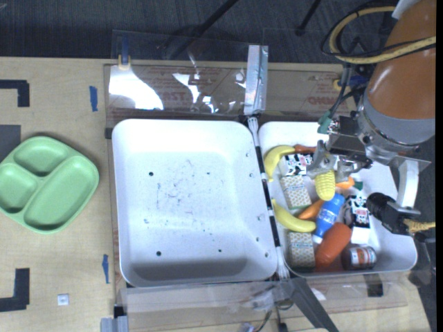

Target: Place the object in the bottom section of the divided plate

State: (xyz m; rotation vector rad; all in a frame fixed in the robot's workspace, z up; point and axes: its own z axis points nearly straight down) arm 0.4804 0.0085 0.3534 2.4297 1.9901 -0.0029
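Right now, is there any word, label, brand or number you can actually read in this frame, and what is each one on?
No text reads clearly.
Cardboard strip behind the right bin: faint printing, too blurred to read.
Small can: label too small to read.
Black-and-white patterned cartons in that bin: markings, no legible words.
Blue bottle: no readable label.
Green divided plate: no text.

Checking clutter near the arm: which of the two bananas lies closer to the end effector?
The upper banana, curving along the right bin's top-left; the lower banana lies further down from the end effector.
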